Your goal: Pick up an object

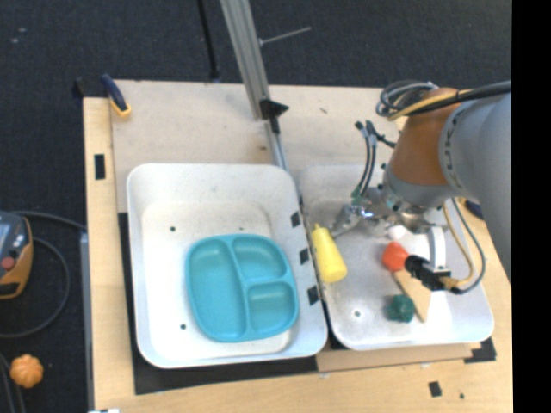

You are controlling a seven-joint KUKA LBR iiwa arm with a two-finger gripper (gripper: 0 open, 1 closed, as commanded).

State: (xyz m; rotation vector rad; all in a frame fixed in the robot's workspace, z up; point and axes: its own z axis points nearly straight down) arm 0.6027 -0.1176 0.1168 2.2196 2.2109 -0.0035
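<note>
**Camera view: arm low over the right bin, grip state unreadable**

Camera view, near edge first: the wooden bench (103, 351) ends in a pale lip, with black tape marks along its front. Off its left side, on the dark carpeted floor, lie a small orange ball (26, 369) and a black-and-orange device (12, 255) with a cable.

Left bin (151, 192): holds a blue divided plate (243, 287), lying flat toward the near right corner.

Right bin (469, 317): a green object (399, 308) sits nearest, touching a tan wooden wedge (417, 295). Behind those, an orange-red object (395, 255). A yellow object (327, 254) lies against the bin's left wall, beside the divider.

The gripper (379, 216) hangs over the far part of the right bin, under the orange band and cables. Whether its fingers are spread or closed cannot be told; nothing is seen between them.

Farther back: bare bench top, an aluminium post (245, 46) slanting up, a blue-and-yellow clamp (115, 95) at the far left corner.
</note>
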